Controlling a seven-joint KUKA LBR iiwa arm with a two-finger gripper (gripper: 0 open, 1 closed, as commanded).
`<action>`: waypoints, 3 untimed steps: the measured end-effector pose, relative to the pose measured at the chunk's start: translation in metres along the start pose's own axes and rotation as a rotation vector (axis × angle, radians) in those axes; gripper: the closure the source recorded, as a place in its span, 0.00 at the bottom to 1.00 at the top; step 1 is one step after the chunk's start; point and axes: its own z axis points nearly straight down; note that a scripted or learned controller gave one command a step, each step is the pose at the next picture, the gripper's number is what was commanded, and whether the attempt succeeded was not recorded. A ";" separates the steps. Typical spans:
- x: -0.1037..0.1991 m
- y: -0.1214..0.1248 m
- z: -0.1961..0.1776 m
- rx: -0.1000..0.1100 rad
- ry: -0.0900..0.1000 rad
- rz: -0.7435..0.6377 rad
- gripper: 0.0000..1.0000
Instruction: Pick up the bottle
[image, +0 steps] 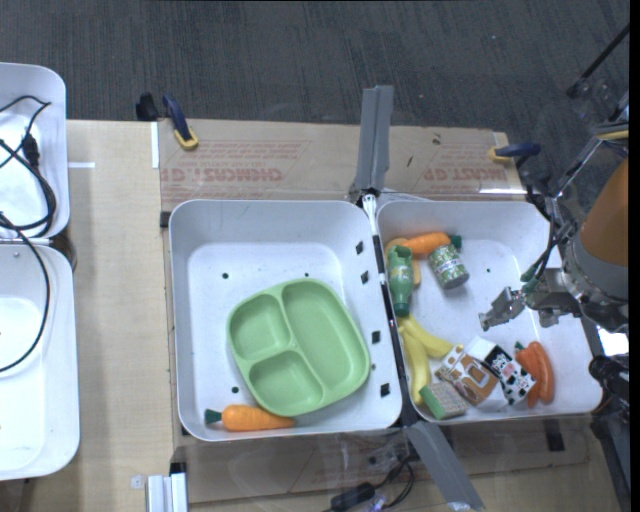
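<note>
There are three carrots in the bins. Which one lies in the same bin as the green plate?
The carrot in the left bin, by its front wall below the plate. The other two lie in the right bin.

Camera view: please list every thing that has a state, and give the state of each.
green bottle: lying in the right bin, by its left wall, not held.
can: lying on its side.
green plate: flat in the left bin, right side up.
carrot: lying beside the plate.
bananas: lying flat.
gripper: above the right bin, holding nothing.
</note>
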 end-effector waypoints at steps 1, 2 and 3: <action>0.036 0.048 0.115 0.000 0.000 0.171 0.00; 0.026 0.109 0.114 -0.001 -0.001 0.337 0.00; -0.046 0.168 0.112 0.016 0.001 0.634 0.00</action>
